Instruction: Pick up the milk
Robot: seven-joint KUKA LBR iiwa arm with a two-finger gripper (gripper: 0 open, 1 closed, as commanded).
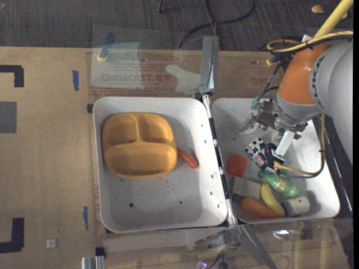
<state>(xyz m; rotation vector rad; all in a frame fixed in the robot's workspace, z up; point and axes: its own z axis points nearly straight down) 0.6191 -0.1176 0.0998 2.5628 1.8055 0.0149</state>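
Brown bench (pixel 45 167) under two shallow white bins set side by side, with dark carpet and loose cable beyond the far edge. Taking the right bin (pixel 331 206) as landmark: left bin (pixel 162 206) touching its left wall, holding a yellow divided tray (pixel 138 143) with a small orange carrot-like piece (pixel 188 158) just beside the tray's right edge.

Inside the right bin, near its middle: milk (pixel 258 151), a small black-and-white patterned carton, lying tipped on the bin floor. Long axis hard to fix at this size, apparently slanted from upper left to lower right; which end is the top, not readable. Just toward the near-left of it, a red tomato-like item (pixel 237 163); along the bin's near wall, a green bottle (pixel 280 185), a banana (pixel 271 198), an orange carrot (pixel 257 207) and a grey can (pixel 297 205), crowded together.

Gripper (pixel 274 129) low over the bin's upper middle, just above and beside the milk. Finger opening hidden from this angle, so cannot tell how wide, and nothing visibly clamped between them.

Judging progress: approach roughly made, grasp not confirmed, lift not yet done. Left to do: close on the carton, raise it clear of its neighbours.
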